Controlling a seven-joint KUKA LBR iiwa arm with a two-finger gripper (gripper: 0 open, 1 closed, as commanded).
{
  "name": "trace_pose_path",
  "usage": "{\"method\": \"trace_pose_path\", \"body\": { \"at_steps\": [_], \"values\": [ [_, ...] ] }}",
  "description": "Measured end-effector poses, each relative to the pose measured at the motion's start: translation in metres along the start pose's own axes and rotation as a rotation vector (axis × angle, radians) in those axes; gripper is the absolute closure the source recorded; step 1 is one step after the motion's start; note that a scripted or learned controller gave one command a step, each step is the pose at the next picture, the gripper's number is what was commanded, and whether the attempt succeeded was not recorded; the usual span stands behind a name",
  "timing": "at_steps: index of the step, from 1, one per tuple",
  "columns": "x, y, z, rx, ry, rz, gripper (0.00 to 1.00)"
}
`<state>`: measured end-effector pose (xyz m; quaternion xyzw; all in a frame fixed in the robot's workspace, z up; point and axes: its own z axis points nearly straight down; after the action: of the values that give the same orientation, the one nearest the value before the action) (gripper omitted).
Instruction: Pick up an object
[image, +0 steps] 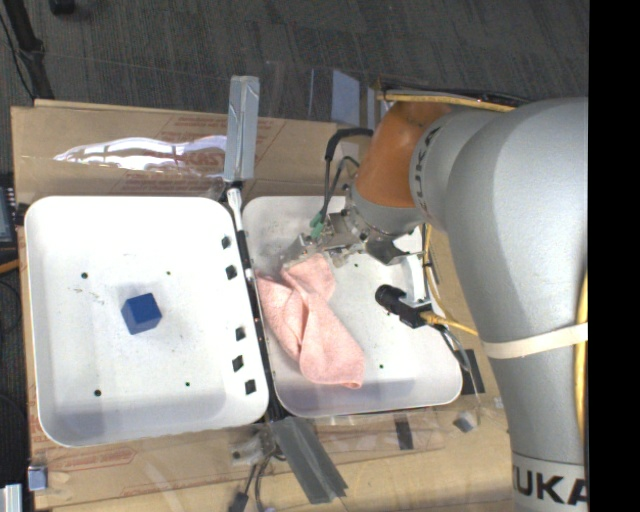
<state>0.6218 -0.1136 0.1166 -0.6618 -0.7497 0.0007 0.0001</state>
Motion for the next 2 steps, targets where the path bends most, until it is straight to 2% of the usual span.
{"method": "trace_pose_path", "body": {
  "at_steps": [1,2],
  "values": [
    [-0.027,-0.021,0.025,0.003,0.001,0.042,0.0],
    [-0.026,-0.02,0.014,0.004,0.002,0.038,1.0]
  ]
}}
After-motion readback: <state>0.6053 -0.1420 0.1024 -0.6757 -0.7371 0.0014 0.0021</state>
